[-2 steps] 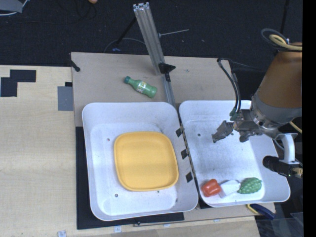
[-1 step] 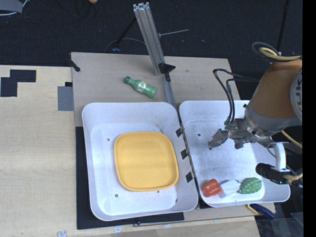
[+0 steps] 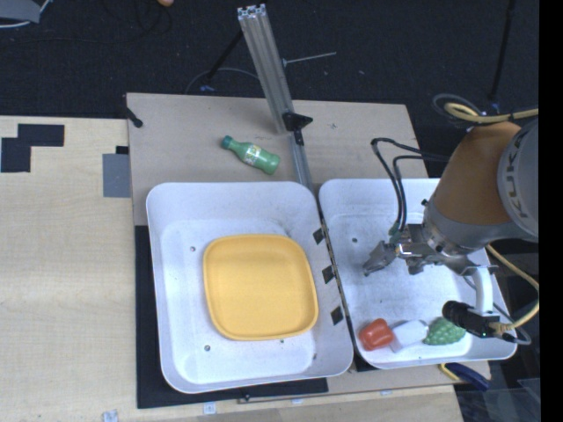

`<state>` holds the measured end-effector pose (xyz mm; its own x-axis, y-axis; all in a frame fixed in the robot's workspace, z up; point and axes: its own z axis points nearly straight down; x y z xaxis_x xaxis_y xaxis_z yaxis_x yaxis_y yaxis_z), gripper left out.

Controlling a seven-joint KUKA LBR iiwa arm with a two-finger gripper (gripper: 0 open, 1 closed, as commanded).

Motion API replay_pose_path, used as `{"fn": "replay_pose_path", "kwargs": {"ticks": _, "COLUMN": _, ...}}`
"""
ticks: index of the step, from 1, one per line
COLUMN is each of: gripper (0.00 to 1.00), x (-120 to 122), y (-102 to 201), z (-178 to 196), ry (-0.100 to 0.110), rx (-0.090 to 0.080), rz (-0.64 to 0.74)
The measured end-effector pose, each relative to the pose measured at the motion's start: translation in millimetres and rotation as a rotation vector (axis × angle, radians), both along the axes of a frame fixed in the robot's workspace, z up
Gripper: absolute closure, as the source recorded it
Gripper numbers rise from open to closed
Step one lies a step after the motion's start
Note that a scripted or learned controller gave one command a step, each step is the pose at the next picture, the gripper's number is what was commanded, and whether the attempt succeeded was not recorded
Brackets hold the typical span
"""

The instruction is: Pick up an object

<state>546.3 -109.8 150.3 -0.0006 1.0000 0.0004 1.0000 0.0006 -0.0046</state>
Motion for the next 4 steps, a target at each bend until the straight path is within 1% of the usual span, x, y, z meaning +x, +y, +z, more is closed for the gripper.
{"fn": "replay_pose_path", "kwargs": {"ticks": 1, "gripper": 0.0, "x": -1.4, "y": 0.7, "z": -52.9, "ry": 0.001, "rx": 0.0, "rz": 0.0}}
{"fn": "replay_pose_path", "kwargs": {"ticks": 2, "gripper": 1.0, "x": -0.4, "y": -1.0, "z": -40.5, "ry": -0.004, "rx": 0.0, "rz": -0.003}}
{"fn": "replay_pose_path", "kwargs": {"ticks": 3, "gripper": 1.0, "x": -3.8, "y": -5.4, "z": 20.2, "ry": -0.009, "rx": -0.001, "rz": -0.002}}
{"fn": "replay_pose_path", "kwargs": {"ticks": 4, "gripper": 1.0, "x": -5.3, "y": -12.4, "z": 80.3, "ry": -0.01, "rx": -0.001, "rz": -0.002}}
